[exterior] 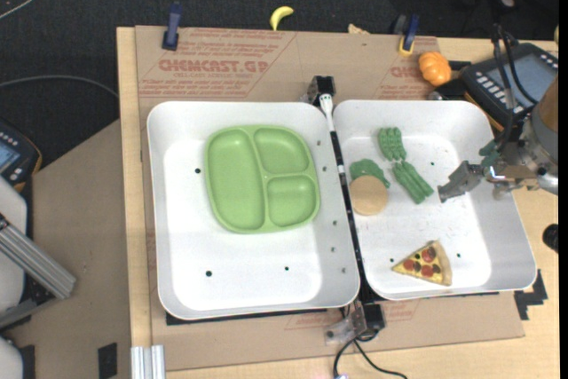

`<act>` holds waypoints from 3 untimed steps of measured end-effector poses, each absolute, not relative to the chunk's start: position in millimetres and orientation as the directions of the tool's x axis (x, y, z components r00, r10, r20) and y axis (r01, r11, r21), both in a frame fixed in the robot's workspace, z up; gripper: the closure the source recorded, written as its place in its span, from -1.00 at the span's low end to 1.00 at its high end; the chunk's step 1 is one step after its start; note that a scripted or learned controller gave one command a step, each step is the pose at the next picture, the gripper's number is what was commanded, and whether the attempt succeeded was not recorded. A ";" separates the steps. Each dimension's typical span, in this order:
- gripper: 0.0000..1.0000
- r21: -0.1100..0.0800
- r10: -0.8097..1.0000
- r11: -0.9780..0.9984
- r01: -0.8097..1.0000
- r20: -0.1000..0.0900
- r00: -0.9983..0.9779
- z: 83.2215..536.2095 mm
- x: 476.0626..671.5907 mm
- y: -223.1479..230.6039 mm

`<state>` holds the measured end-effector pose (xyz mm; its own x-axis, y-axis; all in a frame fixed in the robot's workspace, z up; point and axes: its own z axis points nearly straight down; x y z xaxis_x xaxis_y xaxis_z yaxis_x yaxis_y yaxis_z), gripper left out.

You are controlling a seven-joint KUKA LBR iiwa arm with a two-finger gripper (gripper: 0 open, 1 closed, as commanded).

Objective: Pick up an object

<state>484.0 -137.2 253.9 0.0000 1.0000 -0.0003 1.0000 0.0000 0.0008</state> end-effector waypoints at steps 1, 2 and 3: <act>-1.00 0.016 1.000 0.008 1.000 -0.001 -0.008 381.9 480.8 -87.3; 1.00 0.005 1.000 0.002 1.000 -0.001 -0.002 385.1 480.5 -89.8; 1.00 -0.004 1.000 -0.004 1.000 0.000 0.004 361.0 478.9 -118.1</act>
